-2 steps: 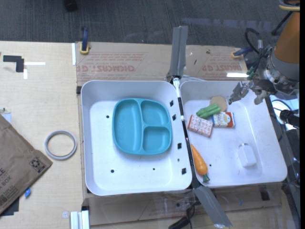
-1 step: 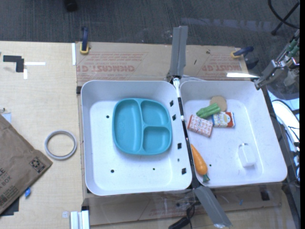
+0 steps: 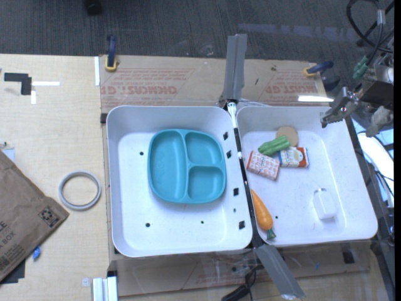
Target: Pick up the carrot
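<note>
Your task has not really begun, as far as this view shows. The small orange carrot with a green leafy tip (image 3: 262, 216) lies in the right-hand shallow white bin (image 3: 351, 187), pressed against that bin's left wall beside the divider between the two bins, pointing toward the near corner. Nothing touches it.

The two-finger gripper (image 3: 335, 110) sits at the far right corner of the same bin, above its rim, well apart from the carrot and diagonally across the bin from it. It is small and partly lost among cables there, so you should take it that I cannot tell whether the claw is apart or together; nothing appears to be held in it.

Between gripper and carrot you have other things to keep clear of: a green toy vegetable (image 3: 274, 145) touching a tan round disc (image 3: 287, 134), a red and white patterned packet (image 3: 263, 165) beside a small white carton with orange and blue print (image 3: 293, 157), and a pale white block (image 3: 324, 204) near the bin's right side. The left white bin (image 3: 125, 187) holds a teal divided plate (image 3: 187, 166).

Everything is left: crossing the bin, coming down over the carrot, closing on it, and lifting. Its place hard against the wall will likely make the grasp awkward.
</note>
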Available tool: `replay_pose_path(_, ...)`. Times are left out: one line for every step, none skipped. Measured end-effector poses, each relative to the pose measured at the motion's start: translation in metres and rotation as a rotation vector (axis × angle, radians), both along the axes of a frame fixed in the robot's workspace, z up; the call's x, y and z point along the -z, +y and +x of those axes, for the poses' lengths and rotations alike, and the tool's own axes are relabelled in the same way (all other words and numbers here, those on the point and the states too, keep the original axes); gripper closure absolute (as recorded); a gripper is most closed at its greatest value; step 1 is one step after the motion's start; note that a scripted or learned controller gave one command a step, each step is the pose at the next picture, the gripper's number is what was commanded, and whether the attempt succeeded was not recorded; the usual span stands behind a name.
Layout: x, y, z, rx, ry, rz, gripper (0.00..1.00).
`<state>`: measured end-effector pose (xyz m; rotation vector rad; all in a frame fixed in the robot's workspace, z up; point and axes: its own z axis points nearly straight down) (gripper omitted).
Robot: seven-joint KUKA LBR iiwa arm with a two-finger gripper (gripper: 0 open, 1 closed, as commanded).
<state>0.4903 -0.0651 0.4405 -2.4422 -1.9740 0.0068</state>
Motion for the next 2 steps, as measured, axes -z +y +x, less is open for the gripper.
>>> replay_pose_path(0.116, 0.116, -0.012, 0.062, 0.001, -0.001, 0.0)
replay_pose_path(0.043, 0.075, -0.011, 0.525, -0.001, -0.004, 0.0)
